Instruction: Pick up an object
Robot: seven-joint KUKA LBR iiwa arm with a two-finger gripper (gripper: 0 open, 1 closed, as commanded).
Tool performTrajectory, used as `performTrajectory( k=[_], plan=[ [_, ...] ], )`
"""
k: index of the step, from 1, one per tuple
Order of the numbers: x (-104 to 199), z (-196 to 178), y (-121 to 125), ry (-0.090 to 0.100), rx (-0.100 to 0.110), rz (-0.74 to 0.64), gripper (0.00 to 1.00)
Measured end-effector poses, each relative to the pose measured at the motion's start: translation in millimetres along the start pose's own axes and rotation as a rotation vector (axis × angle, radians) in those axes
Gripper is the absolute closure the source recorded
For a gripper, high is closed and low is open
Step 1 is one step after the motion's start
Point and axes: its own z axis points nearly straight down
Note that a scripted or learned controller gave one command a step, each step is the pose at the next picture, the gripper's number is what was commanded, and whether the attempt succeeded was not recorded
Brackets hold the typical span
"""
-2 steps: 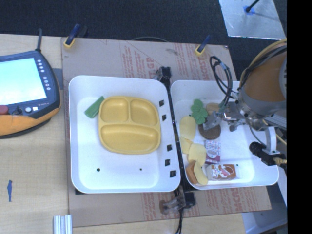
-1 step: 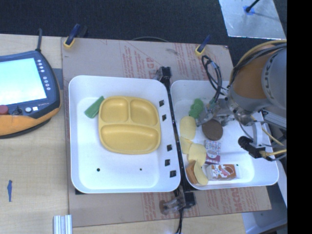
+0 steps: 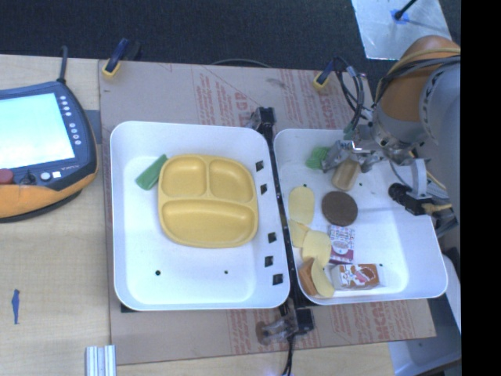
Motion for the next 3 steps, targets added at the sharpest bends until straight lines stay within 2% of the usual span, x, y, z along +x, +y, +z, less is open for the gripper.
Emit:
performTrajectory(
  k=[1, 2, 3],
  plan=[
    [19.9, 1.2, -62.7, 0.003, 0.011, 0.005, 0.0],
    [34.7, 0.1, 0.2, 0.001, 0.0, 0.001, 0.0],
    [48.8, 0.8, -2.6, 0.002, 0.007, 0.001, 0.0]
  ],
)
